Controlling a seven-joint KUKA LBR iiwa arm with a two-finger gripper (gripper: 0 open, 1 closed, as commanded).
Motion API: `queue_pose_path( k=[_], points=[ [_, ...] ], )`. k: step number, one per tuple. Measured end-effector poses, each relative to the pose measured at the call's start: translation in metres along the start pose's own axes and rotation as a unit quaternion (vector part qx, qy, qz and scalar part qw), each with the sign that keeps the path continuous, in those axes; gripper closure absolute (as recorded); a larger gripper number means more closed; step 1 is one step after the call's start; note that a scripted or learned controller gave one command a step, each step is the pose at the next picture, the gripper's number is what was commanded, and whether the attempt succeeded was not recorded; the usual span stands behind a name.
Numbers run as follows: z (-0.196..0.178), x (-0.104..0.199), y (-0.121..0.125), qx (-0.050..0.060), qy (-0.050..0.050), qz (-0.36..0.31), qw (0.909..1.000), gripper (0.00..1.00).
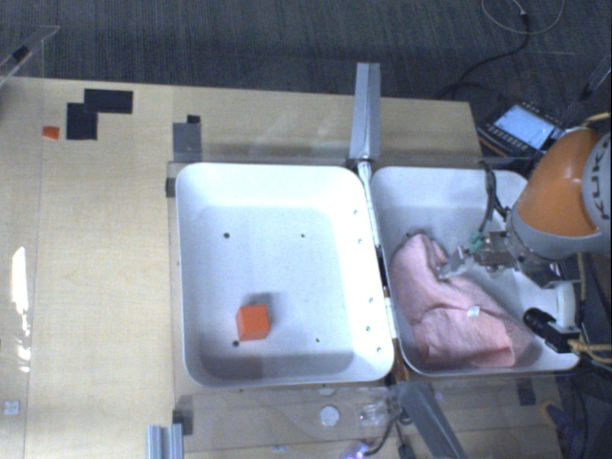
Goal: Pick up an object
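- Pink cloth point(449, 304), crumpled, lying in the right bin point(421, 194), filling its middle and near-right part, reaching up toward the centre of that bin
- Gripper point(469, 258) down over the upper right edge of the cloth, just at its folds; cannot tell whether the fingers are spread or closed, nor whether any fabric sits between them
- Grey arm with orange band point(564, 194) reaching in over the right bin's right edge
- Orange block point(253, 322) resting in the left bin point(277, 185), toward its near-left corner, well apart from the walls
- Bins side by side, touching along a shared divider at the bench point(96, 285) middle
- Small red square point(51, 133) and black shapes point(94, 110) on the bench's far-left corner
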State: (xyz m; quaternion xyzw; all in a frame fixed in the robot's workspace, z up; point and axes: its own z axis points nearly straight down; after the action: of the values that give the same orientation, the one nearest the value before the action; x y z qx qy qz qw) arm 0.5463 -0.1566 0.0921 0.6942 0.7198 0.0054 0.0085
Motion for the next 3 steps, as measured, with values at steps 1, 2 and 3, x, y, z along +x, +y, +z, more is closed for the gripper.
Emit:
queue_pose_path(
  k=[1,2,3],
  points=[
    [0.001,0.067,0.041,0.0,0.002,-0.057,0.9984,0.0],
    [0.0,0.034,0.011,0.0,0.001,-0.093,0.9957,0.0],
    [0.0,0.067,0.035,0.0,0.001,-0.089,0.996,0.0]
  ],
)
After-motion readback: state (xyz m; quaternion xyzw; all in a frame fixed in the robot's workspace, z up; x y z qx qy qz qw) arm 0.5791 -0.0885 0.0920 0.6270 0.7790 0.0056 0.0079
